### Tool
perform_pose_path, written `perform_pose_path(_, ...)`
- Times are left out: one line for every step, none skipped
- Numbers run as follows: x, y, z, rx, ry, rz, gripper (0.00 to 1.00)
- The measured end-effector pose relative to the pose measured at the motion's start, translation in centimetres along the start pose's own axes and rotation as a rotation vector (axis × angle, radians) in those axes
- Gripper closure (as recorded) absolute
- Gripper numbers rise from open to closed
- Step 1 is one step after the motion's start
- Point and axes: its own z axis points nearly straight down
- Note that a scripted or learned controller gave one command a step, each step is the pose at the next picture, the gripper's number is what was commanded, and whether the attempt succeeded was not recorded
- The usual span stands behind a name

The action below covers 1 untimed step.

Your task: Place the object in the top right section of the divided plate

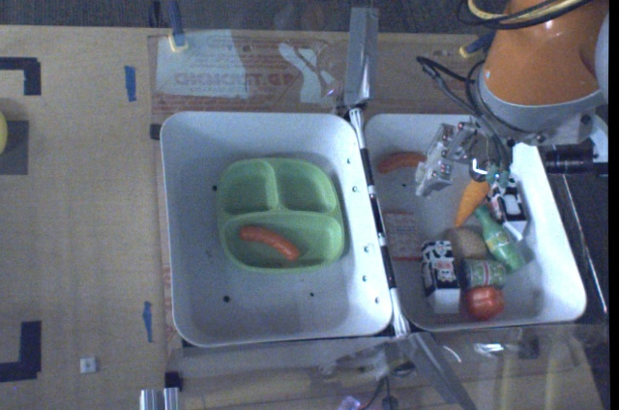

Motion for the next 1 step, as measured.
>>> perform_pose_path(-1.32, 3.97, -6.72, -0.002, -0.005, -0.095, 1.0)
